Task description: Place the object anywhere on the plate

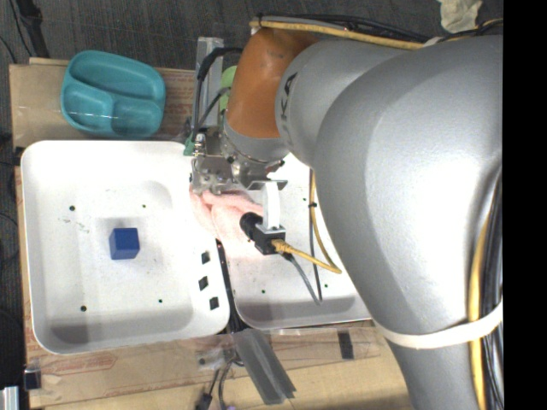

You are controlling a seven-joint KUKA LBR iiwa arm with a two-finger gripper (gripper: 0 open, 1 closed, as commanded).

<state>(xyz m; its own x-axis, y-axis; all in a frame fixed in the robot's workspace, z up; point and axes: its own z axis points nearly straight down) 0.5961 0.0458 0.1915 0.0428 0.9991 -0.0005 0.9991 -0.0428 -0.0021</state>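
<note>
Blue cube (125, 243) sits alone on the floor of the left white bin (51, 178), well apart from the arm (402, 161). That grey arm with its orange band (261, 79) fills the right side, its gripper (214, 173) hanging at the seam between the two bins — over a pink plate (224, 212) lying in the right bin (273, 310). A teal divided tray (113, 92) rests on the bench beyond the left bin; whether the gripper is wide or closed cannot be told.
</note>
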